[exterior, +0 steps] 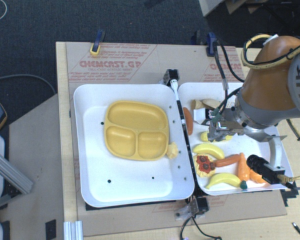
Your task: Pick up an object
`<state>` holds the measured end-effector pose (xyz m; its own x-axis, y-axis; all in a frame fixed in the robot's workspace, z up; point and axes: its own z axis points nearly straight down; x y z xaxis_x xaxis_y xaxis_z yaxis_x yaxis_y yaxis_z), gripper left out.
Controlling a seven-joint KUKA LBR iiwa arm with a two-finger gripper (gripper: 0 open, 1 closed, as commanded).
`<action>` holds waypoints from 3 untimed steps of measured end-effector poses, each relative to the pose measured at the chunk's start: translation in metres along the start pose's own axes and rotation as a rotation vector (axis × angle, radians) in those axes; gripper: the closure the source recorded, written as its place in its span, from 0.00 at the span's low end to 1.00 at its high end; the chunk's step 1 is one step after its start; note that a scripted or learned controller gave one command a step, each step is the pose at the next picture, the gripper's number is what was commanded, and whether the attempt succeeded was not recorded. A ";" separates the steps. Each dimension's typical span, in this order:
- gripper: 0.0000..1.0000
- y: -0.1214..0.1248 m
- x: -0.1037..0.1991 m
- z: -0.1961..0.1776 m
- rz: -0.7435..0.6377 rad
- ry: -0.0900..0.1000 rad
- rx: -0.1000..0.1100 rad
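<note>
Toy food in the right white bin, under the grey two-finger gripper.
Go slow and come straight down on one piece, maybe the yellow plastic banana just below it. I cannot tell how the tool is set. The left white bin holds a yellow plastic tray with three parts.

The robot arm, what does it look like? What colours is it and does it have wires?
The arm is fat and rounded, with a big orange band over a grey wrist part. A yellowish cable loops over its top and black cables run beside it. At the end sits a small grey metal gripper above the right bin.
</note>
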<state>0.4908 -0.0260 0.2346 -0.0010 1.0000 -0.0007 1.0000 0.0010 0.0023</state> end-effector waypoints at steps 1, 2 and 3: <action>1.00 -0.008 -0.006 0.017 0.002 0.002 0.006; 1.00 -0.005 0.001 0.000 -0.001 0.000 0.000; 1.00 -0.001 0.002 0.020 0.002 0.002 0.006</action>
